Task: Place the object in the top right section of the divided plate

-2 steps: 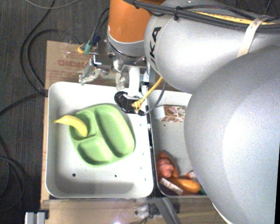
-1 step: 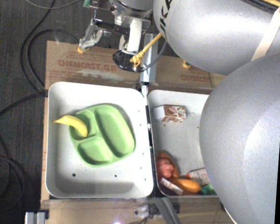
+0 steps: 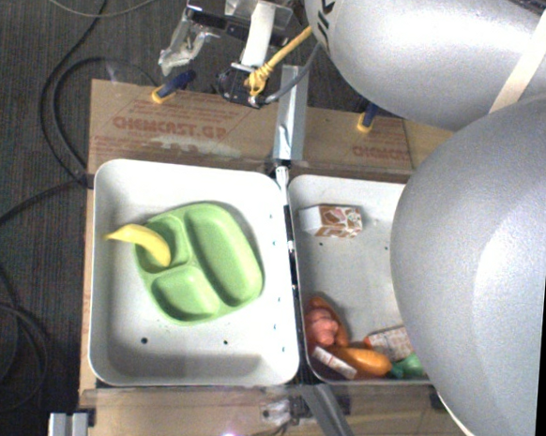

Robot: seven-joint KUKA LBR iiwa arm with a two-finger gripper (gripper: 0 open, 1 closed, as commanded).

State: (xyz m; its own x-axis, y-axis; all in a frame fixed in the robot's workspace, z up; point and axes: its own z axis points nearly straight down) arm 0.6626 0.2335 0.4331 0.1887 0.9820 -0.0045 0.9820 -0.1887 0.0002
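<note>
1. Banana (image 3: 141,242) lies at the left edge of the green plate (image 3: 215,255), its right end resting over the plate's small left section and its tip poking out onto the white floor of the left bin (image 3: 103,340).
2. End effector (image 3: 232,45) sits at the top of the view, above the cardboard sheet (image 3: 167,129) and beyond both bins, well apart from the banana; whether it is open or closed I cannot tell.
3. A yellow cord (image 3: 276,57) runs beside it.
4. The grey arm (image 3: 479,229) fills the right side, covering much of the right bin (image 3: 363,266).
5. The plate sits tilted in the left bin, with one long section and two smaller ones.
6. In the right bin, a small carton (image 3: 339,221) lies near the top.
7. Along the right bin's bottom edge lie a reddish item (image 3: 322,324), an orange item (image 3: 367,361), a green piece (image 3: 411,367) and a small packet (image 3: 391,341), close together.
8. Black cables (image 3: 29,203) trail over the dark floor at left.
</note>
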